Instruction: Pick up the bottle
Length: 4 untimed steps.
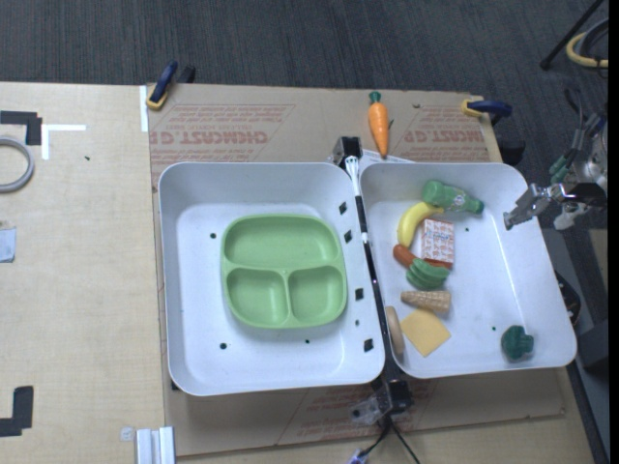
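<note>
Nearest, a cheese wedge (426,333); farther back the green bottle (451,197) lies sideways—clear neck pointing right. Gripper (530,208) fingers—state unclear.

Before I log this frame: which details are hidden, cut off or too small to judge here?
- Gripper, camera view: too small and blurred to tell open from shut.
- Bottle: label too small to read.
- Red-and-white packet: print too small; it overlaps part of the banana.
- Green item: partly under the packet, identity unclear.
</note>
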Each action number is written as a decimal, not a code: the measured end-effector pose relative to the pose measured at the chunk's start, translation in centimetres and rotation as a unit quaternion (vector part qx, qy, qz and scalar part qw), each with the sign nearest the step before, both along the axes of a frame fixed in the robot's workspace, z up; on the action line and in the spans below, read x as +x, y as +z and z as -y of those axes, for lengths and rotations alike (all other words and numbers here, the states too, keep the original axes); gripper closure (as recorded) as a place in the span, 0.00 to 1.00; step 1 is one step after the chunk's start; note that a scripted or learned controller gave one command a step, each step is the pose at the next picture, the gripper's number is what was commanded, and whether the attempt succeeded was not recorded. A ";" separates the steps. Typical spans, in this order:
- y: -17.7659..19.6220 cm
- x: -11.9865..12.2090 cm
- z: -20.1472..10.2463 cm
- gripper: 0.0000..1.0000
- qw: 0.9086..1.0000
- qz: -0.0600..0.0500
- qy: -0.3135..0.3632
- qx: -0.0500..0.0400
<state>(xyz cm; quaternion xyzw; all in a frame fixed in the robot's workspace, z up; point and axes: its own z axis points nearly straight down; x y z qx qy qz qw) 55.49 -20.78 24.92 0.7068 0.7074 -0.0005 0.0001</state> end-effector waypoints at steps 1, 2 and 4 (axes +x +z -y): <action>1.0 0.1 0.0 1.00 1.000 0.001 0.001 -0.001; -1.9 -7.6 1.5 1.00 0.999 0.000 0.042 0.000; -3.9 -7.8 0.4 1.00 0.996 0.000 -0.089 0.000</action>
